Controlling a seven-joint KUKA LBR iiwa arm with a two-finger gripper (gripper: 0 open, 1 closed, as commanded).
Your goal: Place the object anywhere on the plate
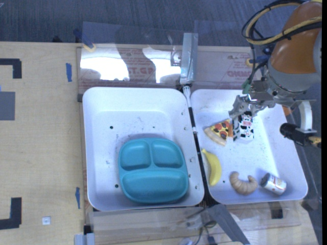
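A teal divided plate lies in the left bin, toward its front. In the right bin lie a pizza slice, a small black-and-white spotted carton with a red mark on top, a banana, a croissant and a small can. My gripper hangs over the right bin's back half, directly above the spotted carton and just right of the pizza slice. Whether it touches the carton is unclear.
The bins' shared divider runs between the plate and the banana. A clear panel and metal post stand behind the bins. Yellow and black cables loop above the orange wrist band.
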